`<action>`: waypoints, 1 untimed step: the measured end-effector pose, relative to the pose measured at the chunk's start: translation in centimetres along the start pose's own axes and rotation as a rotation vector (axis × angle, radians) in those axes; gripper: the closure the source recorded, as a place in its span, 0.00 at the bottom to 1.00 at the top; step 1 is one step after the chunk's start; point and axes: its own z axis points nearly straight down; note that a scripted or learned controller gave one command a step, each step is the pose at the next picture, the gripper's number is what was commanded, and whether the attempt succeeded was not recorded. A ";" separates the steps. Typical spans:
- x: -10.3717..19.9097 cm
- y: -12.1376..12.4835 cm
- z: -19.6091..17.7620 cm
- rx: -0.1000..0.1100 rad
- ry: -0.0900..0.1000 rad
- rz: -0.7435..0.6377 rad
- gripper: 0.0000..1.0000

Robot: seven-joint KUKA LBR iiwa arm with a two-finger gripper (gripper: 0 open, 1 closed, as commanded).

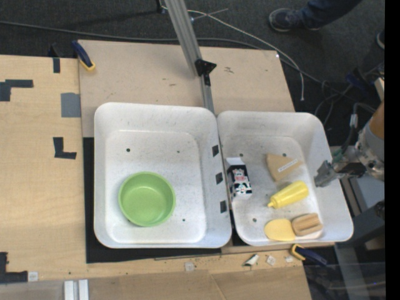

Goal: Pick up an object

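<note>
Tan bench w/ 2 white bins side by side: left bin [106,120] and right bin [312,127], dark floor behind.

Gripper [325,172] sits at the right bin's right rim, above the wall, nothing between it & the items. Can't tell if the claw is released or clenched; too small and dark to read.

Step, by my read: approach, pre-grasp. No pick made yet. Next move calls for travel left and down into the bin, then centring over one item. The yellow bottle [289,195] is nearest, lying tilted mid-bin; seems the likely target.

Count, right bin: 1 yellow bottle, 1 tan wedge [282,165] just above it, 1 black-white carton [239,181] near the left wall, 1 yellow piece [279,230] touching 1 brown block [306,224] at the near edge. 5 items. Left bin: 1 green bowl [147,199].
</note>
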 end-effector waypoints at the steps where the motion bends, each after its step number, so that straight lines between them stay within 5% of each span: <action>1: 0.0 0.0 0.0 0.000 0.000 0.000 0.00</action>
